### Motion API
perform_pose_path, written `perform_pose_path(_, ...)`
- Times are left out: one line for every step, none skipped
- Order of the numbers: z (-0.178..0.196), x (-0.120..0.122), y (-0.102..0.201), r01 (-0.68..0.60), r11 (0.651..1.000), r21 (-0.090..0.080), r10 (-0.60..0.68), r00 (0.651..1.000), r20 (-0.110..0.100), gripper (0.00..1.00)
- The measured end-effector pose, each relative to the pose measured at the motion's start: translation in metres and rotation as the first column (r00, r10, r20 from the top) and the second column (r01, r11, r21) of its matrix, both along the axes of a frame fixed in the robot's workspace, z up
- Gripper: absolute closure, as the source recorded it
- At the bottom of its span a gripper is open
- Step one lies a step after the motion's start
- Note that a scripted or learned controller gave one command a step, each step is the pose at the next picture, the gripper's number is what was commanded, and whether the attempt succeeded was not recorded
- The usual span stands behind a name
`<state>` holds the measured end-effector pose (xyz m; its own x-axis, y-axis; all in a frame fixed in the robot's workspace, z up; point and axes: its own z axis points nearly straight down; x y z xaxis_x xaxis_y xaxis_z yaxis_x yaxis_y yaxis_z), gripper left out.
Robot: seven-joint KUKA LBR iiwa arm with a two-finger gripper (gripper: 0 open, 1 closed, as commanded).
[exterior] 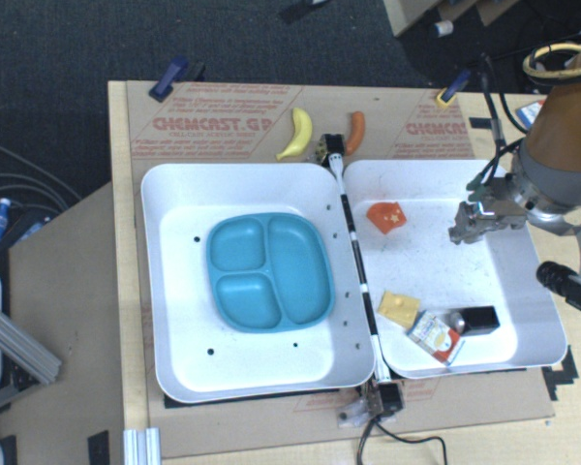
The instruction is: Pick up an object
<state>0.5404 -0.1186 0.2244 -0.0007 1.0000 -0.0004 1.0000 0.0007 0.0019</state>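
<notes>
Grey claw (474,223) over the right bin (523,289), fingers too blurred to tell, arm cut off.

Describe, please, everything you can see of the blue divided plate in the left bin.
The blue divided plate is a rounded rectangle of light blue, plastic-looking material, split into three compartments by raised ridges: two on its left side and one long one on its right. It lies flat and face up, slightly rotated, near the middle of the left white bin, resting on the bin's floor. All three compartments look bare. Nothing else touches it.
</notes>
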Motion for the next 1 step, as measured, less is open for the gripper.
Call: perform_pose_path(-0.0269,0.0172,-0.0049,0.001,1.000,0.001,-0.001,1.000,-0.003,1.00)
